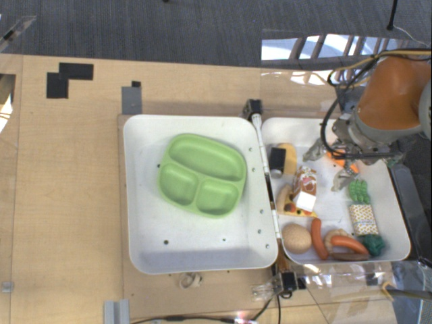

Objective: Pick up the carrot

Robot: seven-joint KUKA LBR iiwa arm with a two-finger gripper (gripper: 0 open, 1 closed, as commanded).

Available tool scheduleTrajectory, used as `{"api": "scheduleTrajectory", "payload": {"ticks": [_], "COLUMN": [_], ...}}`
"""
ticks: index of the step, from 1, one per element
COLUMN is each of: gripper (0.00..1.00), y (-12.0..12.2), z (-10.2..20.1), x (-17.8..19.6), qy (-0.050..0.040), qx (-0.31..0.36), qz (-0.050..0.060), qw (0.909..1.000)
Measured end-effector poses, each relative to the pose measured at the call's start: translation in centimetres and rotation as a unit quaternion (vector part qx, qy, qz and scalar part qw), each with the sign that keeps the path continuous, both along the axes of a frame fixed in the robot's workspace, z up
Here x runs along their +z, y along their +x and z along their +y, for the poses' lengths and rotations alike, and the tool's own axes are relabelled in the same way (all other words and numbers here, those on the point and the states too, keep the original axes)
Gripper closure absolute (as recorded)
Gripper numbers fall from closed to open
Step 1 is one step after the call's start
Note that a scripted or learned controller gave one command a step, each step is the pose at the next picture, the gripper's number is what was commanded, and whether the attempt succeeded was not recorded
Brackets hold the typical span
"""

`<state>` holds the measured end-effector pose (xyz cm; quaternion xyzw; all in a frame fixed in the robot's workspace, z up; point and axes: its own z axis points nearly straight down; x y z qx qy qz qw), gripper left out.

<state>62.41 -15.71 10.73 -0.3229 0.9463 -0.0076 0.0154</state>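
Basically, the small orange carrot is being closed in on by the spread-fingered metal hand, so squeezing is needed next.

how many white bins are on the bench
2: the left bin holds a green divided tray; the right bin holds the toy food, with the claw over its far end.

Orange carrot lies in right bin's upper part
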Motion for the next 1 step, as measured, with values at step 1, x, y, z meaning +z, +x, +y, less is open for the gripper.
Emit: {"api": "scheduleTrajectory", "payload": {"ticks": [1], "gripper": [0.00], "y": [1.88], "z": [-4.74], "x": [-1.63], "qy": [0.0022], "qx": [0.009], "qz": [0.008], "qw": [0.9999]}}
